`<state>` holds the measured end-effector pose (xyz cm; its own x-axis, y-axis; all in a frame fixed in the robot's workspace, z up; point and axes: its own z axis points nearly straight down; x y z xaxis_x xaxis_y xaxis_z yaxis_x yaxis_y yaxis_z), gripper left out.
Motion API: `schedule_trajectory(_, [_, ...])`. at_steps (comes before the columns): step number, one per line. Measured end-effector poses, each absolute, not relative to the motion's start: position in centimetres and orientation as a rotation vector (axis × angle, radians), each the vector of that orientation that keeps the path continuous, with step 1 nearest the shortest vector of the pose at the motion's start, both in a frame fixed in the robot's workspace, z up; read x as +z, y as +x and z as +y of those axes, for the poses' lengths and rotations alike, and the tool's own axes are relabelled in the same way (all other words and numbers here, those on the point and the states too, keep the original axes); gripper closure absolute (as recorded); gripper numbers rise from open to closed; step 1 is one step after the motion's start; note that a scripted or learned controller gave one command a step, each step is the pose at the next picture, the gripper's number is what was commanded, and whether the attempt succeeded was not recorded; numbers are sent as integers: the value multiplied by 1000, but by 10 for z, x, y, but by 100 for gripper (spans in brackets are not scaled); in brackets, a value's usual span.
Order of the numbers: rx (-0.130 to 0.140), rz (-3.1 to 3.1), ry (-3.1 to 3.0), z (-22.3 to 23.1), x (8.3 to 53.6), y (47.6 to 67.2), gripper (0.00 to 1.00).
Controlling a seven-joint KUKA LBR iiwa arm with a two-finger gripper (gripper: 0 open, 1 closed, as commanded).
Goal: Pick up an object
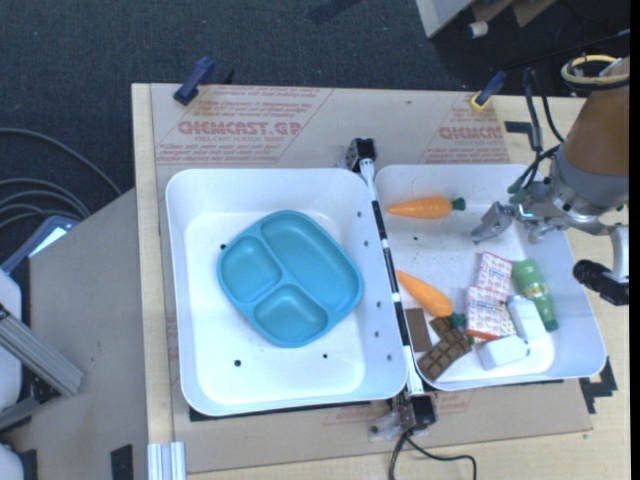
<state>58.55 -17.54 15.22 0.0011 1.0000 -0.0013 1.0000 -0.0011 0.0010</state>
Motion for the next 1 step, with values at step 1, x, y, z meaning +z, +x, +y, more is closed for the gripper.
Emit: schedule_trajectory(1, [-1, 2223, 2223, -188, 84, 557, 0])
